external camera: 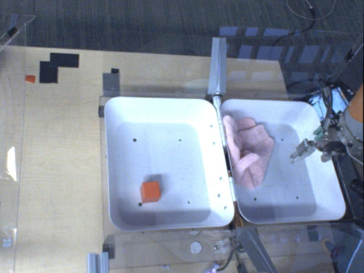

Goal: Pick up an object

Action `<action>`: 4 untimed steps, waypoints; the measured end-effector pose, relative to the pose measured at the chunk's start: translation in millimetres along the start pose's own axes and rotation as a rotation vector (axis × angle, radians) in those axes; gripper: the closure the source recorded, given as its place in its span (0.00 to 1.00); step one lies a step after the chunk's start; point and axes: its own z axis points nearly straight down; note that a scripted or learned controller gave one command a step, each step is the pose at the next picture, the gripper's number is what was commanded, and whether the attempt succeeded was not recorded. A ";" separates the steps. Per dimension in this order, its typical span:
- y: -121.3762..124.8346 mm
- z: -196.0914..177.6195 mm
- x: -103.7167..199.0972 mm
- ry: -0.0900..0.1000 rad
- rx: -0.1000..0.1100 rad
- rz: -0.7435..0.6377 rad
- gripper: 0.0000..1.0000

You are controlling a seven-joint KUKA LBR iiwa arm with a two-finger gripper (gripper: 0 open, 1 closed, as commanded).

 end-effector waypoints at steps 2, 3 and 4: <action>101.3 130.3 73.3 0.000 -0.009 -0.004 0.00; 114.7 129.9 77.4 -0.004 -0.008 -0.170 0.00; 114.7 129.9 77.4 -0.004 -0.008 -0.170 0.00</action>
